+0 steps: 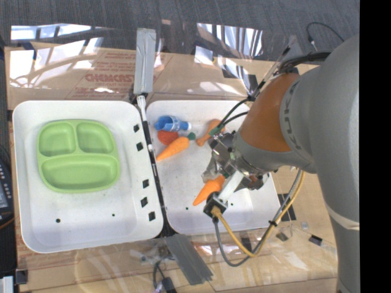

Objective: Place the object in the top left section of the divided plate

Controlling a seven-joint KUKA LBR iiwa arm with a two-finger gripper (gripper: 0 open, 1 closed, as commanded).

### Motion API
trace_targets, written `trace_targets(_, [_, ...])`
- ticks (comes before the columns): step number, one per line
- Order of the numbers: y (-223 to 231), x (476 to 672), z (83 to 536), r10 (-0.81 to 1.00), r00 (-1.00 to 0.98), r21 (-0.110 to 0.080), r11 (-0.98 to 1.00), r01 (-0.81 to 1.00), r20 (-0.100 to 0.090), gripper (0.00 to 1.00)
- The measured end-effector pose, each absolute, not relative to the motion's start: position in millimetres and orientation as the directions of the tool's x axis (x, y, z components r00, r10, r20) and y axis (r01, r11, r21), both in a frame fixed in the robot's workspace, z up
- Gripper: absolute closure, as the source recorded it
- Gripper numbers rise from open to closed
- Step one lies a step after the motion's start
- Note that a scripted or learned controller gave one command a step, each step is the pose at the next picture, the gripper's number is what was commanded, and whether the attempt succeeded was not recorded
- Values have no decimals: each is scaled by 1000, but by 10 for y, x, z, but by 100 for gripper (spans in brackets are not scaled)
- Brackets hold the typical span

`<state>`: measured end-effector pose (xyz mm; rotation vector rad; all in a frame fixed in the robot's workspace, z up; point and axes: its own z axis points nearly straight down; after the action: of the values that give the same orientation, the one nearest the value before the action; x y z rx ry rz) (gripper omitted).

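Note:
A green divided plate [78,155] lies in the left white bin [36,224], with two small sections at its top and one long section below. My gripper [221,171] hangs low over the middle of the right bin [183,215]. Right under its lower edge lies an orange toy carrot [208,191], touching or nearly touching it. I cannot see whether the carrot is between the fingers. The arm's wrist hides the bin floor to the right of the gripper.
In the right bin's upper left part lie another orange carrot [173,148], a blue object [170,124] and a red object [166,137]. A third carrot [209,132] peeks out beside the arm. A black-clipped divider wall [148,163] separates the bins.

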<state>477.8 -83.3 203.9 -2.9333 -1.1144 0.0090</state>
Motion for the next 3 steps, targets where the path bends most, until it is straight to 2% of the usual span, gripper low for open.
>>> trace_targets(1, [-82,5682,2032,609,793,-5,-793,609,-5,100])
trace_targets(2, [-83,5677,2116,613,790,-9,-790,613,-8,100])
trace_targets(3, [300,6019,1949,629,778,-5,-778,629,-4,100])
